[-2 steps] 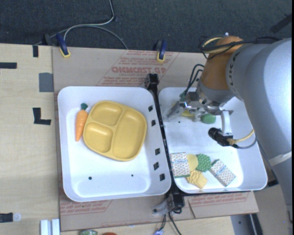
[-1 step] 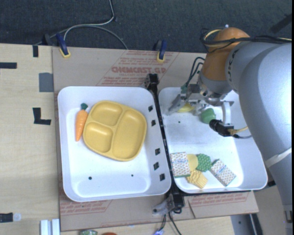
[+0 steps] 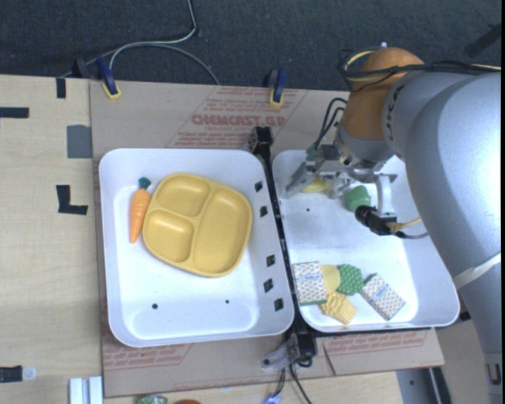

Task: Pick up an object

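A wooden bench (image 3: 34, 251) under a cardboard sheet (image 3: 227, 116) carries two white bins; I take the yellow tray (image 3: 198, 224) in the left bin (image 3: 185, 318) as my landmark. A toy carrot (image 3: 138, 211) lies just left of the tray, touching or nearly touching its edge. Right of the tray, across the divider, is the right bin (image 3: 421, 293), where I have the arm (image 3: 438, 124) reaching in from the right. My gripper (image 3: 332, 178) sits low over that bin's upper end, up and to the right of the tray. Something yellowish (image 3: 318, 186) and a green piece (image 3: 355, 197) show close under the wrist, but from this slant I cannot tell how the pincer stands or whether it has anything in hand. Down and to the right of the tray, at the right bin's near end, a small cluster rests untouched: a patterned block (image 3: 308, 280), a green piece with a bumpy face (image 3: 349, 278), a yellow waffle-like piece (image 3: 340, 309) and a checked packet (image 3: 382, 297). By my reading the pick is not yet proven: the approach is made, nothing is seen lifted, and the grasp and the raise remain.
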{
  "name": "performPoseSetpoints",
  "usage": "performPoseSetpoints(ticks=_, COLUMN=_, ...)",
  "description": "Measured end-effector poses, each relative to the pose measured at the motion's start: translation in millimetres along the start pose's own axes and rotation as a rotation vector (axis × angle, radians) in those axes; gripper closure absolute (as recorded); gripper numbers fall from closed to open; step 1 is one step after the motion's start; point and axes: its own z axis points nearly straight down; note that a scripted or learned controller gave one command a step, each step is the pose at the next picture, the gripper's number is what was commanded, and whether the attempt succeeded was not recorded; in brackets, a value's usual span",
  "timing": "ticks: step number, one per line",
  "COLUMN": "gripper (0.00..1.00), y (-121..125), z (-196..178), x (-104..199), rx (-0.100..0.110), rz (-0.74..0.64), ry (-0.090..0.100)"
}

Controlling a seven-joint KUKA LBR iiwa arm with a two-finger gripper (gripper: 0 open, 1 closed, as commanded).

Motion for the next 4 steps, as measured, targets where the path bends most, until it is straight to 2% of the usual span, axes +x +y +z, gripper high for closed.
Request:
performPoseSetpoints(ticks=1, gripper=0.00, y=0.4, z=-0.1, x=-8.3, rx=0.002, rz=-0.003, ry=0.006)
performPoseSetpoints(ticks=3, gripper=0.00, y=0.1, z=0.0, x=0.6, rx=-0.001, rz=0.001, ry=0.000)
performPoseSetpoints(ticks=4, gripper=0.00, y=-0.4, z=-1.5, x=-14.1, rx=0.001, rz=-0.002, ry=0.003)
